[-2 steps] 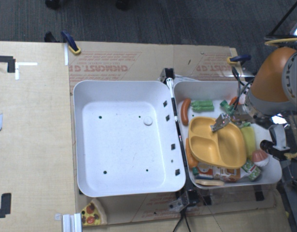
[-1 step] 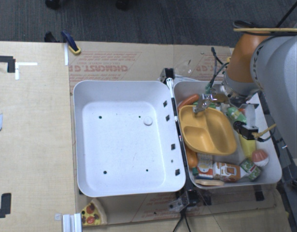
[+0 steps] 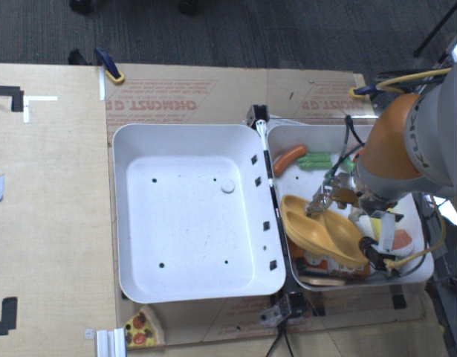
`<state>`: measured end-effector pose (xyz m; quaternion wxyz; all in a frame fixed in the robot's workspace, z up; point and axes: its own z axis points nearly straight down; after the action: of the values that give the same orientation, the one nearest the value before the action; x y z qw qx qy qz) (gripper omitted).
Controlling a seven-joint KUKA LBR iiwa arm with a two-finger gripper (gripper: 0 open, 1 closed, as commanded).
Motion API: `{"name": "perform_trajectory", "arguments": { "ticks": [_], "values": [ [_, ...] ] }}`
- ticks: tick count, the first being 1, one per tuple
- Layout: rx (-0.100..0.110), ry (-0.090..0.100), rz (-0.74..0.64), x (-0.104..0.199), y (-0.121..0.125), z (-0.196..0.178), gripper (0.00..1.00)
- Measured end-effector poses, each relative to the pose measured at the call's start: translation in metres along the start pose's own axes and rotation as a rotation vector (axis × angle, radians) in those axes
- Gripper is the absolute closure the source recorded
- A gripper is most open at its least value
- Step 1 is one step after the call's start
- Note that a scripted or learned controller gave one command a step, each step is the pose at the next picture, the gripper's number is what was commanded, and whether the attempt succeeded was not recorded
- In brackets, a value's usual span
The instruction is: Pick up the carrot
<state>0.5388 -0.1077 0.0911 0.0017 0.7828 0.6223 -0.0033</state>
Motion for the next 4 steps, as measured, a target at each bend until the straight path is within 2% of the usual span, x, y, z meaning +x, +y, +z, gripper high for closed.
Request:
{"name": "perform_trajectory", "arguments": {
  "ticks": [1, 2, 3, 4],
  "values": [
    [-0.002, 0.005, 0.133, -0.027, -0.031, -0.139, 0.00],
    [-0.008, 0.008, 0.228, 0.012, 0.034, -0.004, 0.00],
    [-0.015, 0.007, 0.224, 0.012, 0.036, -0.017, 1.00],
    [-0.008, 0.005, 0.225, 0.011, 0.034, -0.014, 0.00]
  ]
}}
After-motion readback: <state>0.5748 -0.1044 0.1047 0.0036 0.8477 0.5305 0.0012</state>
